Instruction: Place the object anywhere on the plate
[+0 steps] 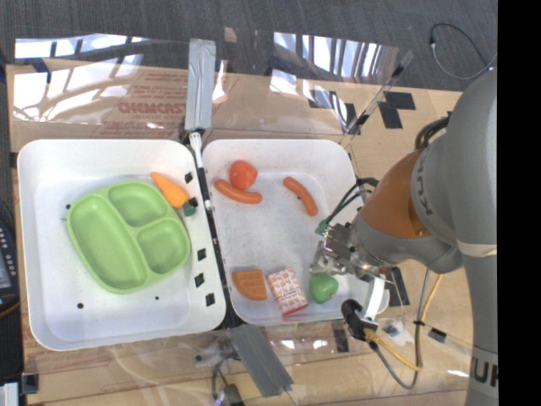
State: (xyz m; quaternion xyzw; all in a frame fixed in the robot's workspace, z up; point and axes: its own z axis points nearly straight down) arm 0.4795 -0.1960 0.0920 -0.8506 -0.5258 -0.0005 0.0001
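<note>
A green three-compartment plate (127, 235) lies in the left bin (51, 311). An orange carrot (172, 189) rests at the plate's upper right rim, partly on the bin floor. My gripper (328, 259) hangs low in the right bin's (279, 155) near right corner. It sits just above and against a round green fruit (323, 289). The wrist hides the gripper's tip and the top of the fruit.
In the right bin lie a red tomato (243, 173), two sausages (238, 194) (301, 194), an orange waffle piece (250, 283) and a red-and-white packet (286, 290). A black divider (207, 227) separates the bins. My arm covers the right bin's right wall.
</note>
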